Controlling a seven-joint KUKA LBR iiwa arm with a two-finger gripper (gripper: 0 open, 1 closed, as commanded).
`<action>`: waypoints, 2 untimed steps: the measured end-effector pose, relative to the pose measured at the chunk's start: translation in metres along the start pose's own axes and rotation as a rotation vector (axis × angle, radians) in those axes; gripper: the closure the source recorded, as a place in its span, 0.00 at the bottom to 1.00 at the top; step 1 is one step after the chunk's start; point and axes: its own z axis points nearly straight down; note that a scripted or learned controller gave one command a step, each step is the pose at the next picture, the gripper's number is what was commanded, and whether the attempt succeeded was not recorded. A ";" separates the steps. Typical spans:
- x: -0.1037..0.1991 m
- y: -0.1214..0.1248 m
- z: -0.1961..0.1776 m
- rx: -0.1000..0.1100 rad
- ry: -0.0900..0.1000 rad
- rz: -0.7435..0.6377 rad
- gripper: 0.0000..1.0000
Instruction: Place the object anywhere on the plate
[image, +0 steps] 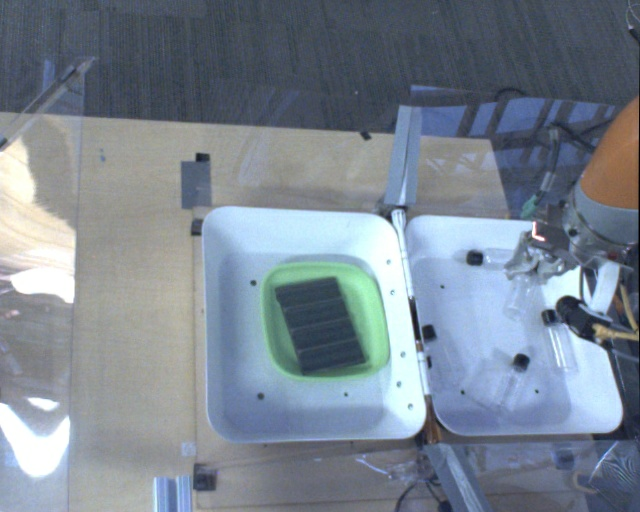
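Block (320, 325) lies flat on green plate (375, 325), in left bin (225, 330); judging by this, placing looks done. Gripper (540, 255) is at 3 o'clock from plate, over right bin (600, 400); you cannot tell if claw open or closed, nothing seen between its parts. You keep arm high when crossing rim between bins. Right bin has clear vials (560, 345) with black caps; do not knock them. Bench (120, 300) around is bare wood.
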 end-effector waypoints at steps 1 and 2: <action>0.038 -0.051 0.053 0.004 0.001 -0.086 1.00; 0.101 -0.103 0.022 0.003 0.003 -0.081 1.00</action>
